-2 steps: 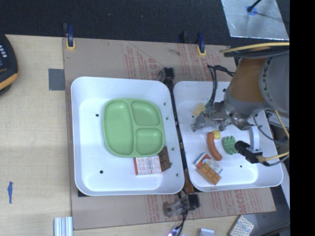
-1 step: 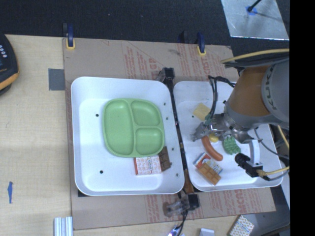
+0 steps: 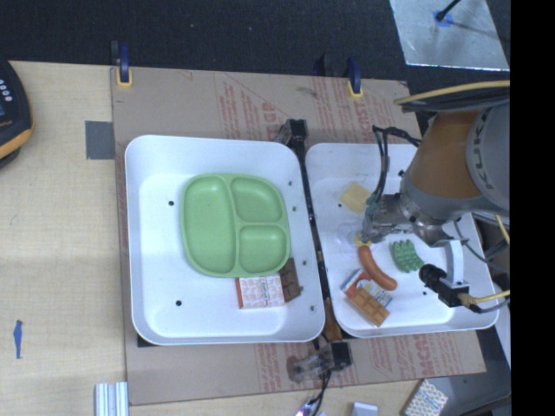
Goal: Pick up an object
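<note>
Though its grip is unclear, the end effector hangs near the sausage in the right bin.

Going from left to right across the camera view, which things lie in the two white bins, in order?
Green divided plate → yellow wedge → orange-red sausage → green knobbly piece. Left out for overlap: red-and-white packet, brown block.

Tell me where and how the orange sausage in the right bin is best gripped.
Probably at its middle, coming straight down from above. The sausage lies flat and slanted in the right bin, long and thin, so closing across its narrow width should suit. Its lower end is close to the brown waffle-like block, and a green toy lies close beside it.
</note>
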